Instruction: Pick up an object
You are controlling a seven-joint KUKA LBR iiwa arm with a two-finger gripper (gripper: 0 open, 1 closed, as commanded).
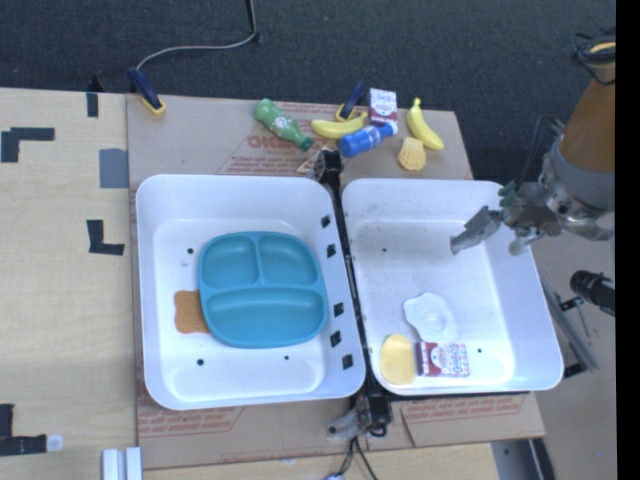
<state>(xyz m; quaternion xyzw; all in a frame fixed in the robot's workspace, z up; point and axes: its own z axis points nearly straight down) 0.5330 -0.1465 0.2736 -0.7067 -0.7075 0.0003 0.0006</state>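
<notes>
- Fingers of the gripper (492,230) look spread apart, one dark finger (470,236) jutting left over the right bin and a shorter one near the bin's right wall; nothing sits between them, so the grip is empty.
- Gripper position, high over the upper right part of the right bin (520,298), seems a waiting or approach stance; no object lies directly beneath it.
- Candidates for the pick lie at the near end of that bin: a white fried-egg toy (428,317), a yellow rounded piece (397,359) just below it, and a small red-and-white packet (442,359) touching the yellow piece on its right. They sit close together, which may make a clean two-finger grab awkward.
- Wrist and arm (590,138) come in from the right, with the orange band above the grey wrist.
- Left bin (160,208) holds a blue divided plate (263,289) with an orange flat piece (188,312) tucked against its left edge.
- Beyond the bins, on the cardboard, lie a green bottle (282,124), two bananas (425,126), a blue bottle (362,140) and a small carton (383,104), well out of the gripper's present line.
- My judgement: the pick is not yet begun; the gripper must travel down and toward the near end first.
</notes>
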